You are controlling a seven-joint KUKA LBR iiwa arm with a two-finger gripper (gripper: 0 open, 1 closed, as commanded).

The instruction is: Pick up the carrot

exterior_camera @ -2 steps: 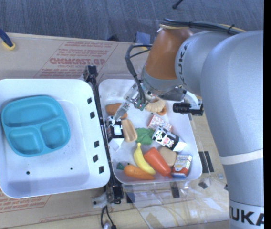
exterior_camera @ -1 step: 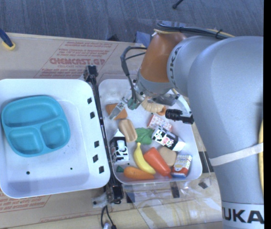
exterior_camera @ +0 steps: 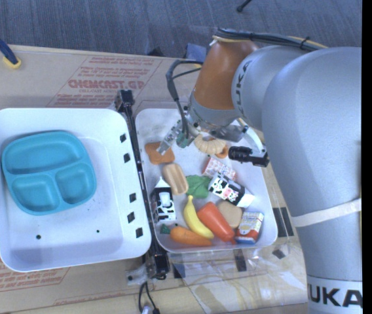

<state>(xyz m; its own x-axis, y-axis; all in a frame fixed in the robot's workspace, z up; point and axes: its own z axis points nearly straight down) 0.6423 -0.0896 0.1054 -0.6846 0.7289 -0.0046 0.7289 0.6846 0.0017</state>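
Metal fingers (exterior_camera: pixel 171 138) above tapered carrot (exterior_camera: pixel 190 236)

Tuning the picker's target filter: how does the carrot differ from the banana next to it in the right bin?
Colour: the carrot is orange, the banana yellow.
Shape: the carrot is straight and tapers, the banana curves.
Pose: the carrot lies almost level along the near wall of the right bin, while the banana runs diagonally above it.
Shared: both are long, lie flat and touch. The gripper is at the far end.
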